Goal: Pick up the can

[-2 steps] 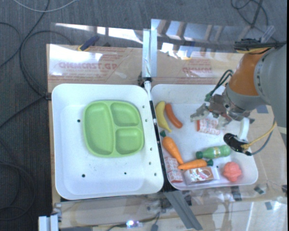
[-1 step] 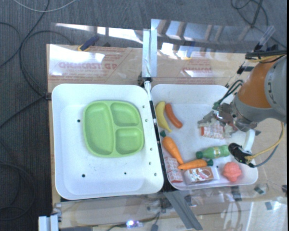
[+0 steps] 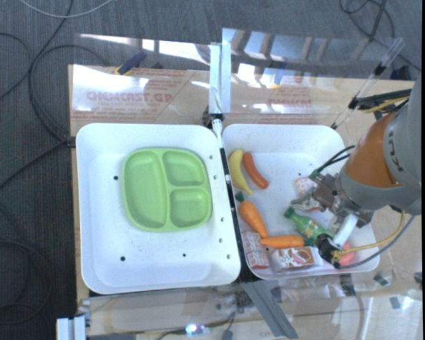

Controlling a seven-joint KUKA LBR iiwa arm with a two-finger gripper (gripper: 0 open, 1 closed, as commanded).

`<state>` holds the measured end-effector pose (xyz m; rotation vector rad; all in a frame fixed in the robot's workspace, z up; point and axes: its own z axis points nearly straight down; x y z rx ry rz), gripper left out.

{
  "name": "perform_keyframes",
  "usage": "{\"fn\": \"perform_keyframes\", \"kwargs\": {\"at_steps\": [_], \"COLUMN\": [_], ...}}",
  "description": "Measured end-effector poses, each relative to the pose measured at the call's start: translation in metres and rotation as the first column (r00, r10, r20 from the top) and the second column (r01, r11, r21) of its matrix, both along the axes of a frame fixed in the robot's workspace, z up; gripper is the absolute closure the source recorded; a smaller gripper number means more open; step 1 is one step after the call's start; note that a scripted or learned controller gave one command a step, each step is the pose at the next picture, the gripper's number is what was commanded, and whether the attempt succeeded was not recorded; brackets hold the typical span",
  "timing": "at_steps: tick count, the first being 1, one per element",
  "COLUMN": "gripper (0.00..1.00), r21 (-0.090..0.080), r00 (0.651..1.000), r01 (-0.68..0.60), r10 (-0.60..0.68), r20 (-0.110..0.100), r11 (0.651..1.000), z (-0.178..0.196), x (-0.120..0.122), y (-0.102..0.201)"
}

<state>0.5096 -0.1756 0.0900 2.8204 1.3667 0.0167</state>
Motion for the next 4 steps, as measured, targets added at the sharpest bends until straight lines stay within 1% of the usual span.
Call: {"fn": "perform_keyframes", "kwargs": {"at_steps": [1,2,3,4], "gripper": [0.0,0.0,1.0,1.0], "r21": [0.011,0.016,0.019,-0.001], "r00": [0.999,0.968,0.97,0.994], "r01": [0.031,0.25,0.244,0.104], "r10": [-0.031,-0.25,-0.244,-0.104], "r20": [-0.008,0.004,-0.009,-0.017], "r11": [0.999,0.968,0.97,0.995], "z": [0.0,0.003,0.008,0.107], "x": [0.06,0.013,0.011,0.062], "y": [-0.022,-0.029,-0.026,0.01]}}
